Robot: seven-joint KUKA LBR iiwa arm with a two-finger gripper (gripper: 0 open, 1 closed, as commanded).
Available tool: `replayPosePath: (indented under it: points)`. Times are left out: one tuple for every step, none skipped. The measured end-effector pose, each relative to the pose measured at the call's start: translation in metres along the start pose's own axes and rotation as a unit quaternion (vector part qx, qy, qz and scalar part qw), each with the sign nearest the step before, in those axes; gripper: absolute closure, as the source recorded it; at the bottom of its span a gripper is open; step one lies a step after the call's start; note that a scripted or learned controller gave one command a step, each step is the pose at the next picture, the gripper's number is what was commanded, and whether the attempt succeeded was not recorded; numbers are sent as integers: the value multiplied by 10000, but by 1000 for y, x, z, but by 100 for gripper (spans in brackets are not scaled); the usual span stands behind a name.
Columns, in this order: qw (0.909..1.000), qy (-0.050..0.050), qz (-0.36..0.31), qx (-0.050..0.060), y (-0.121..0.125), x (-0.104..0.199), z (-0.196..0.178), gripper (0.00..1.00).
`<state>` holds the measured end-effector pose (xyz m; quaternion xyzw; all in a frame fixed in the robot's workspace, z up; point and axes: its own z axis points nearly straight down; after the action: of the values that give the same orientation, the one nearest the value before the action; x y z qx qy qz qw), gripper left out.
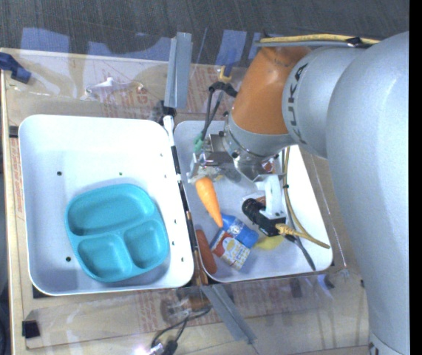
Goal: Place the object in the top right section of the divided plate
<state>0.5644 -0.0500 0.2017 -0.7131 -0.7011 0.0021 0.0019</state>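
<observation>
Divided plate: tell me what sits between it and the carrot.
The carrot lies in the right bin, the divided plate in the left bin. Between them stand the two bins' adjoining rims; nothing else visible.

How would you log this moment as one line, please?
gripper: above carrot, right bin | divided plate: left bin, unfilled
</observation>
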Motion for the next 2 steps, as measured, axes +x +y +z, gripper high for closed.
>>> replayPosePath:
  points:
    - [9950,-1,-997,-20,16,72,-5,100]
    - [9558,-3,-2939,0,11,151,38,100]
